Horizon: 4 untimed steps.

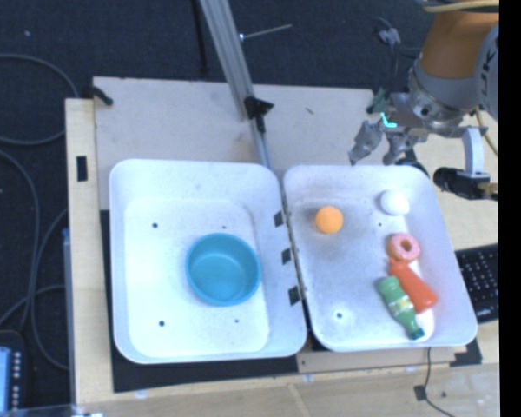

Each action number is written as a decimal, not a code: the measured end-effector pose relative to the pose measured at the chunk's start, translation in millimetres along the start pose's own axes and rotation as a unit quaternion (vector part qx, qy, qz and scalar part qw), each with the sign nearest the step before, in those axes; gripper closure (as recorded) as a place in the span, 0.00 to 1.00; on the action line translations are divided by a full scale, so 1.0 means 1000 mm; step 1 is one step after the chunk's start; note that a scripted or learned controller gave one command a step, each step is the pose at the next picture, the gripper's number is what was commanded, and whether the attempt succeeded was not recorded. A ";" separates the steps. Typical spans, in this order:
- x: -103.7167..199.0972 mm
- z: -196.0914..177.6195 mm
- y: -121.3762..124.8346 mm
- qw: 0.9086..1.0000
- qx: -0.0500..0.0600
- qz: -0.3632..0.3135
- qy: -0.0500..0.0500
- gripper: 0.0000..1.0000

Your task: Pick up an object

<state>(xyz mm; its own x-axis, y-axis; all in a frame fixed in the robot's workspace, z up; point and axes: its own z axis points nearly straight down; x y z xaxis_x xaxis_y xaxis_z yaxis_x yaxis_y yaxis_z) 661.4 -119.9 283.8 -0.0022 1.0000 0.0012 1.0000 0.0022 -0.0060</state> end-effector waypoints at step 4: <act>-0.017 0.155 -0.001 1.000 -0.001 0.002 -0.002 0.00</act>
<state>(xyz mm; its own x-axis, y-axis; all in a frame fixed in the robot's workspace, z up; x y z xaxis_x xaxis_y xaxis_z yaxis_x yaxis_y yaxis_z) 659.7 -136.9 128.3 0.0012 1.0000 -0.0026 1.0000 -0.0012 -0.0046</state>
